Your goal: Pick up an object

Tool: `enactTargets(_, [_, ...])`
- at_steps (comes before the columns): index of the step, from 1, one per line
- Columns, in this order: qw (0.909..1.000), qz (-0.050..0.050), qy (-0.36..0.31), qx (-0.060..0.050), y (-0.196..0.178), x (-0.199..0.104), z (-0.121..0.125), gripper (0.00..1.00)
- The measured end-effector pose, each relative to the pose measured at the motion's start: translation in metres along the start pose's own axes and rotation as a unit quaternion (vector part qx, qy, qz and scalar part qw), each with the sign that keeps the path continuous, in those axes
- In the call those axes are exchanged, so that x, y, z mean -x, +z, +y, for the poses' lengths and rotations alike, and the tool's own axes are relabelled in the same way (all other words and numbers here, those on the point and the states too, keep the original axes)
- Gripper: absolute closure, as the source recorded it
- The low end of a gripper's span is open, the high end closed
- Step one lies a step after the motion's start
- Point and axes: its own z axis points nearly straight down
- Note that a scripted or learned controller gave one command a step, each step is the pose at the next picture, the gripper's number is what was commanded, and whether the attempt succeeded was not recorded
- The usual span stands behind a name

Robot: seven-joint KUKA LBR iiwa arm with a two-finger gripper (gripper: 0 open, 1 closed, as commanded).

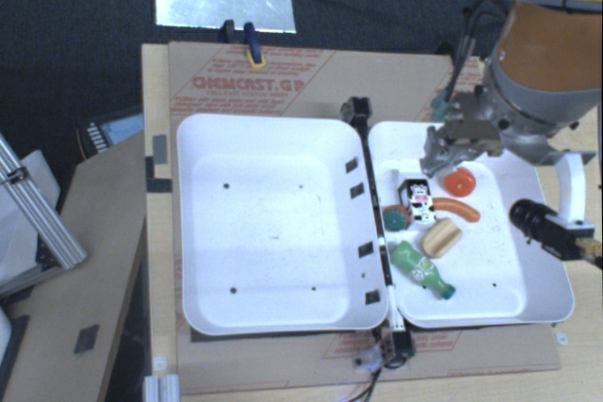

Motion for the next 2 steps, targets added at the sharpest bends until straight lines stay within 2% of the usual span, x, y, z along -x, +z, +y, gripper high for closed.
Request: enactTargets(2, [1.0, 0.0, 0.0, 0.0, -0.007, -0.054, 0.0, 1.0])
